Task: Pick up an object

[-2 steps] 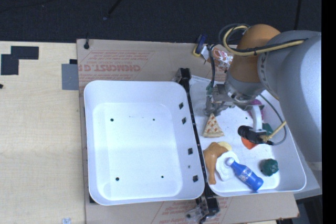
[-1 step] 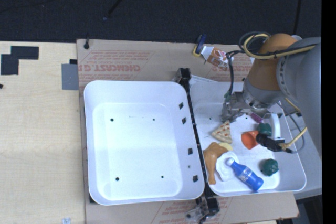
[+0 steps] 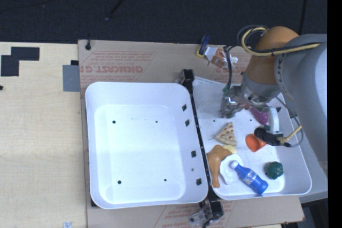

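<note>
1. The grey KUKA arm reaches in from the right of the camera view, its orange band above the wrist, over the far part of the right-hand white bin.
2. The gripper hangs low over the upper left part of that bin's floor, near the divider between the two bins.
3. Whether the tool is spread or pressed together cannot be told from this slanted view, and nothing is visibly caught in it.
4. Just below the gripper lies a pizza slice toy, tan with red spots, apart from the tool.
5. To the right of the slice, an orange-red object rests beside a black cable fitting on the arm.
6. A purple object shows partly under the wrist, too hidden to name.
7. In the near part of the bin a tan, drumstick-like toy lies against the left wall, touching a small white piece.
8. A blue bottle with a white cap lies tilted across that white piece, its base pointing to the bin's near right corner.
9. A dark green rounded object sits near the right wall, apart from the bottle.
10. The left-hand white bin sits beside the first, their rims meeting at a black clip strip.
11. Both bins rest on a cardboard sheet with red printing, laid on a pale wooden bench.
</note>
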`<state>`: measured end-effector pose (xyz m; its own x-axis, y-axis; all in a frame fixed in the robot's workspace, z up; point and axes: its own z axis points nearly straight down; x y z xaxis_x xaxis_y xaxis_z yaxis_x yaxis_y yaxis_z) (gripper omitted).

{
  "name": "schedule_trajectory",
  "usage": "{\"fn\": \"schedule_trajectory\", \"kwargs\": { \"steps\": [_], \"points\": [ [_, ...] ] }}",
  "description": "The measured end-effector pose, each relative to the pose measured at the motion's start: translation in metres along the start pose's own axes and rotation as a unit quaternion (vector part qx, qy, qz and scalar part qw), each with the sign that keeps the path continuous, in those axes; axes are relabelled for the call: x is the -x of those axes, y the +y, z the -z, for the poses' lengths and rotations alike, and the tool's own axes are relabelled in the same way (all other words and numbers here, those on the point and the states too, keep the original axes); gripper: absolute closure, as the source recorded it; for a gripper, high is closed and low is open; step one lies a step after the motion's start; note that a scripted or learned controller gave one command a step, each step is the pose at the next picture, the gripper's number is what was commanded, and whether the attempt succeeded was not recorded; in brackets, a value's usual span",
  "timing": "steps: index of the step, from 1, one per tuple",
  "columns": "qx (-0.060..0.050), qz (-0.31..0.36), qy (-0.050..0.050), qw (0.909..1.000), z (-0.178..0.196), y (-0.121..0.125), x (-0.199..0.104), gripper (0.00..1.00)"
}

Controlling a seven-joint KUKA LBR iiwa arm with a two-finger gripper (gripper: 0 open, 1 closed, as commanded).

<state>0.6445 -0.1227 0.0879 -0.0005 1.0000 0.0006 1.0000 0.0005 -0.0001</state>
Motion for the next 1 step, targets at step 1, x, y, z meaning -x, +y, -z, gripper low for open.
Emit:
{"fn": "schedule_trajectory", "kwargs": {
  "steps": [1],
  "points": [
    [-0.002, 0.0, 0.0, 1.0, -0.0003, -0.0215, 0.0219, 1.0]
  ]
}}
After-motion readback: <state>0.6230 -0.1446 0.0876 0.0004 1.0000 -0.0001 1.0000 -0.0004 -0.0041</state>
